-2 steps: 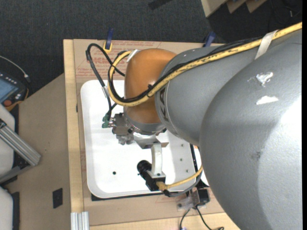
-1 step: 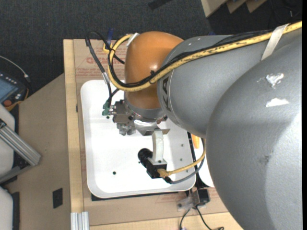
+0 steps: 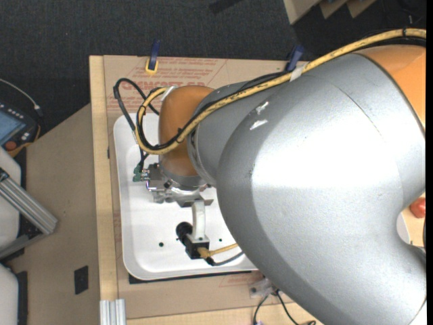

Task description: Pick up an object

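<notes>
Slanted look down on a cardboard-topped bench [image 3: 101,181]. Across the right half, the broad grey arm [image 3: 325,181], reaching in from the right and covering nearly all of the right bin [image 3: 413,234]. Narrows to the orange band [image 3: 179,131] above the wrist, poised over the upper middle of the left bin [image 3: 135,249].

Just below the band, the gripper [image 3: 164,187], low over the white floor, near the left wall but apart from it. Released or clenched: cannot tell, masked from above by the wrist. At the wrist, loops of yellow and black cable [image 3: 142,117], bulging out toward the bin's upper left corner and crossing its rim there.

Open room: bare white floor along the left wall and in the rounded lower left corner, marked by two small dark specks [image 3: 160,244]. Between the bin's left rim and the bench's left edge, a narrow strip of cardboard. On the far edge of the bench, two blue clamps [image 3: 154,54], well apart from the wrist. Off the bench to the left, an aluminium rail [image 3: 27,205] on dark carpet [image 3: 67,19].

The task's thing: a small orange-red object [image 3: 419,207] at the far right, peeking past the arm's outline beside the pale sliver of the right bin. Too little showing to name it. Well apart from the gripper, with the whole bulk of the arm between.
</notes>
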### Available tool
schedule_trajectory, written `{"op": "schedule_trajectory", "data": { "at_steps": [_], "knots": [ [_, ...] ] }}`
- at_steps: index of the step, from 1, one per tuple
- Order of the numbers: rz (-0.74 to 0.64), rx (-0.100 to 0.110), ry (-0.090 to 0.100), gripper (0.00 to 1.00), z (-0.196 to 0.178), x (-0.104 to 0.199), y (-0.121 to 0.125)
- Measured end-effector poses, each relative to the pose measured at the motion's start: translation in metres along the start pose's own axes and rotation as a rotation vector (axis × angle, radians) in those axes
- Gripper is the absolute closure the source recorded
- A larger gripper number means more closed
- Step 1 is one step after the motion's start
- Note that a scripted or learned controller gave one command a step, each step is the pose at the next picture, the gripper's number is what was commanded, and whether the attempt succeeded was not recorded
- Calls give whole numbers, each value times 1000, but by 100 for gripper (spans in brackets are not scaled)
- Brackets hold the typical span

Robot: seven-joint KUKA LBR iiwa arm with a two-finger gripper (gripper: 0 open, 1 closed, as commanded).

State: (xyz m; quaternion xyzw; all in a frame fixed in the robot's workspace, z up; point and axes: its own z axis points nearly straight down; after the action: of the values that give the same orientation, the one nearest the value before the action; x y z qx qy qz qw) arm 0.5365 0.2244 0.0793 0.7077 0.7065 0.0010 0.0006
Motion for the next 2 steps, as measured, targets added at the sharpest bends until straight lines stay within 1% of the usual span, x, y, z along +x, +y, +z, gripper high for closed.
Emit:
{"op": "schedule_trajectory", "data": {
  "at_steps": [1, 2],
  "knots": [
    [-1, -14, 1, 100, -146, -26, 92],
    [-5, 0, 0, 100, -260, 1, 16]
  ]
}}
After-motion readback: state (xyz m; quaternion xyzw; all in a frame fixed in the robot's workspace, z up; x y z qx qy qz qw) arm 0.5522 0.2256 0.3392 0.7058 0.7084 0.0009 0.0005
